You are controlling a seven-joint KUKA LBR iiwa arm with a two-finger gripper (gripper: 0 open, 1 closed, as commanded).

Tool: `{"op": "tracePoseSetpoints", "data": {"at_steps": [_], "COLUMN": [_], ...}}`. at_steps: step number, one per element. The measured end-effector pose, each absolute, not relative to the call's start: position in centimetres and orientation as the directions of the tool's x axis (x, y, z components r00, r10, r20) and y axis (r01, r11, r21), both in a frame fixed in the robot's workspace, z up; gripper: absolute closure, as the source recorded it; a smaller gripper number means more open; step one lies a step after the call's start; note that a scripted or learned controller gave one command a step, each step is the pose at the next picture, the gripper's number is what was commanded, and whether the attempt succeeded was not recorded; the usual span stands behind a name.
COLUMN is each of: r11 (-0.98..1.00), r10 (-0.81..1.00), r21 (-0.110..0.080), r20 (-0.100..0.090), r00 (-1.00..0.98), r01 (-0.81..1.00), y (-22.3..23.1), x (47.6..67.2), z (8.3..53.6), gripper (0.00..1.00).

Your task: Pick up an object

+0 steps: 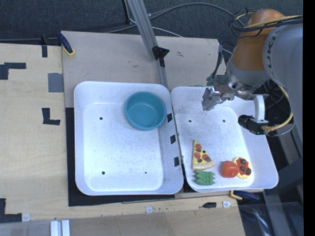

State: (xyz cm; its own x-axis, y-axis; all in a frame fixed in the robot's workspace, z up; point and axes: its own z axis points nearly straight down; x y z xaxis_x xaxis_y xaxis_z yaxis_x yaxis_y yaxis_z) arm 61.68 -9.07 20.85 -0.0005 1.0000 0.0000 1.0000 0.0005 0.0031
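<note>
While the gripper hangs over the far end of the right bin, finger spacing cannot be determined, and nothing is visibly held. The pizza slice lies toward the near rim, long axis running roughly far-to-near, beside 2 other toys.

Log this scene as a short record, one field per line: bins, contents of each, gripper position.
left bin: holds a blue bowl near its far right corner
right bin: holds a pizza slice, a green toy, a red tomato and a small topped piece, all along the near edge
gripper: over the far part of the right bin, apart from the toys
held item: none seen between the fingers
</note>
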Motion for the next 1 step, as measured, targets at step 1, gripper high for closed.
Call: {"op": "tracePoseSetpoints", "data": {"at_steps": [1], "r11": [0.000], "r10": [1.000], "r21": [-0.001], "r20": [0.000], "r00": [0.000], "r01": [1.000], "y": [-9.06], "x": [61.68], "z": [20.67], "gripper": [1.00]}}
